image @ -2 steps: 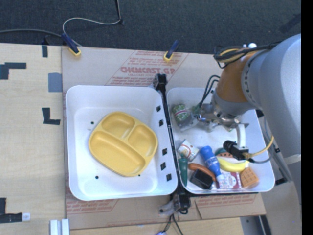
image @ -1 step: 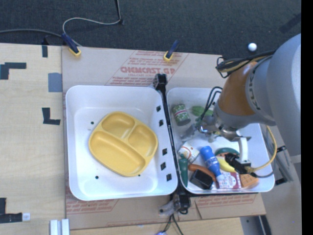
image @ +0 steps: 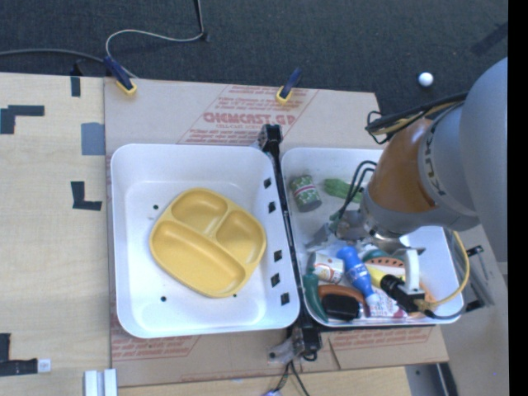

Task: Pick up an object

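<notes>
A: Where is the grey arm with its orange band (image: 404,167)?

B: It comes in from the right edge of the frame and bends down over the right-hand shallow white bin (image: 450,316), its wrist above that bin's middle. The two-finger gripper (image: 356,225) is buried under the wrist; whether it is apart or together, I cannot tell.

A: And the objects?

B: A heap lies in the lower part of that bin: a blue plastic bottle (image: 356,272), a black rounded piece (image: 340,306), and a small green-labelled can (image: 304,192) nearer the top.

A: The other bin?

B: The left white bin (image: 132,221) holds a yellow divided plastic tray (image: 206,242), lying flat near its centre.
</notes>
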You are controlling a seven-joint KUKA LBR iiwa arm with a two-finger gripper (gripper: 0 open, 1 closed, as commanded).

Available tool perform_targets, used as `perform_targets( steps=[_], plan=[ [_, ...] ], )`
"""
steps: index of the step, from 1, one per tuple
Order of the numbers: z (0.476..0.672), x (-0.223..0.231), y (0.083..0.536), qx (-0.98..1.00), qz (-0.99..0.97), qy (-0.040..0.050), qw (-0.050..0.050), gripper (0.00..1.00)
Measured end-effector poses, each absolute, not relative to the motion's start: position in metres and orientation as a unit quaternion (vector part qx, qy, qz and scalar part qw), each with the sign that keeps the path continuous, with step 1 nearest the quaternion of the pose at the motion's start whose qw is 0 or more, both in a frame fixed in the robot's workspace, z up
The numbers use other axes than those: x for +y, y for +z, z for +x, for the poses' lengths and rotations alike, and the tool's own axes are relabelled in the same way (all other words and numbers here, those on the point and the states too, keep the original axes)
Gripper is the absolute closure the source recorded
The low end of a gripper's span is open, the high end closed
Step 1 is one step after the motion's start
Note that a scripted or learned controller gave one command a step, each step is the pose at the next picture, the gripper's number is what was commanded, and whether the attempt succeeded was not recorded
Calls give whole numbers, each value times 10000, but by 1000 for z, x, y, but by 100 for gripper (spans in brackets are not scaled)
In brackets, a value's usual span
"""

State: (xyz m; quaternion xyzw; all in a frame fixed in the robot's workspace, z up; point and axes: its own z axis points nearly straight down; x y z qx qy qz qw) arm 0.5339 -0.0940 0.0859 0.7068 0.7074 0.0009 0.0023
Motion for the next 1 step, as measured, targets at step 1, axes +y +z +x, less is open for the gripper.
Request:
perform_targets(
  steps=[1],
  plan=[
    [534, -94, 95, 7075, 7067, 8, 26, 100]
  ],
)
